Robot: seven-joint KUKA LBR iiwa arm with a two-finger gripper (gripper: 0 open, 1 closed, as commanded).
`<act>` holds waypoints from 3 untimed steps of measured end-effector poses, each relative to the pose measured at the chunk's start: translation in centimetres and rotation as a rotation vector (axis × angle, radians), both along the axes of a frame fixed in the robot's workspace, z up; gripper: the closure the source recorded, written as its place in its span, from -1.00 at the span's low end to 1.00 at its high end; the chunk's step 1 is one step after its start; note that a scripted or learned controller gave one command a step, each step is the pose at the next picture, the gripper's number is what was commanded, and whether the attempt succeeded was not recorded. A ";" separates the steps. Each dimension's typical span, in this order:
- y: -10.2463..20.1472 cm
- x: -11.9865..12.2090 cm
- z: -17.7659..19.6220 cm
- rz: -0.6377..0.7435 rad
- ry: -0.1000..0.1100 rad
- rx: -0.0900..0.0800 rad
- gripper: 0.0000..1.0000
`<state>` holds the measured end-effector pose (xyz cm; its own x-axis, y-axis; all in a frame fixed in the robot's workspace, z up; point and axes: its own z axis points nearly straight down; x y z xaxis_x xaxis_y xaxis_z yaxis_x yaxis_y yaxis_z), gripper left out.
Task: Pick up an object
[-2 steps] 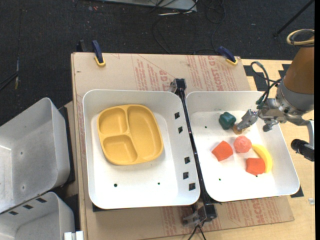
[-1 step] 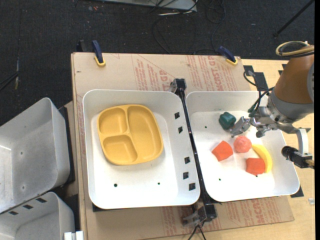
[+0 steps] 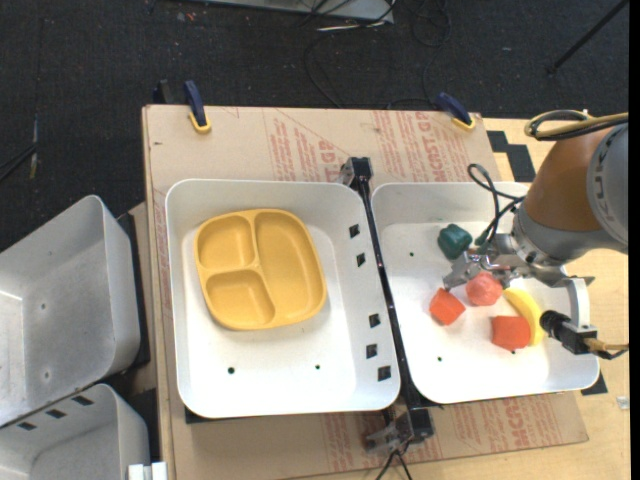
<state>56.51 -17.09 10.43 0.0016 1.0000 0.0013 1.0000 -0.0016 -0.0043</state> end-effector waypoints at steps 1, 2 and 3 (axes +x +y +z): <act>-0.1 0.1 1.3 0.000 -0.006 -0.002 1.00; -0.4 1.0 6.0 0.003 -0.010 -0.004 1.00; -0.9 0.4 10.5 0.001 -0.008 -0.003 1.00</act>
<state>56.94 -18.03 20.97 0.0006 1.0000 -0.0017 1.0000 -0.0006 0.0036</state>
